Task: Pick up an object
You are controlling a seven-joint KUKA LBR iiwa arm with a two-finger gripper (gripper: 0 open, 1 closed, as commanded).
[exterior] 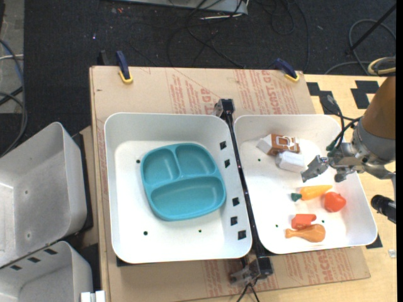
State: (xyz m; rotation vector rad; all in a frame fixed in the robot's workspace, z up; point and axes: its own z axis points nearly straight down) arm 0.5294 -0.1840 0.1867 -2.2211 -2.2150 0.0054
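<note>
The gripper (pixel 322 165) is hovering at right of frame — fingers apart, grasping nothing — beside a white box (pixel 291 161). Red lettering on the cardboard sheet (pixel 170 90) is showing reversed and unreadable.

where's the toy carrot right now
The toy carrot lies in the right bin, just below the gripper, with the red pepper at its right.

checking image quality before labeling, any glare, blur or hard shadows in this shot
Camera view: even, soft light, with only faint shadows inside the white bins; the teal plate is sharp, with a mild sheen; the gripper looks slightly soft; small toys like the carrot stay readable.
</note>
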